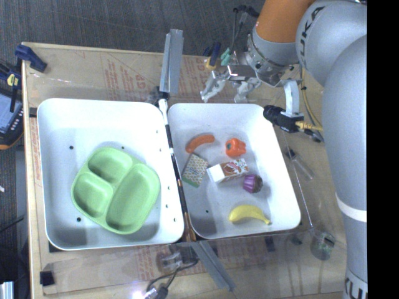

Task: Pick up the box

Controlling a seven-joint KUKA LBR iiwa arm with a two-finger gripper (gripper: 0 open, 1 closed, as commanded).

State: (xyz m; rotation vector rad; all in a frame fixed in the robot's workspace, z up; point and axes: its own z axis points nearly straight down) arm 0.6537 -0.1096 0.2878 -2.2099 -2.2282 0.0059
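The box (pixel 228 170) is a small carton, white at one end with a red printed side, lying on its side near the middle of the right bin (pixel 274 143). My gripper (pixel 227 91) hangs above the bench just past the right bin's far rim, well away from the box. Its two fingers (pixel 211 88) are spread apart with nothing between them.
Around the box in the right bin lie a sausage (pixel 199 141), an orange pepper (pixel 235 147), a patterned green packet (pixel 194 169), a purple fruit (pixel 252 183) touching the box's right end, and a banana (pixel 249 215). The left bin (pixel 56 123) holds a green divided plate (pixel 116 189).
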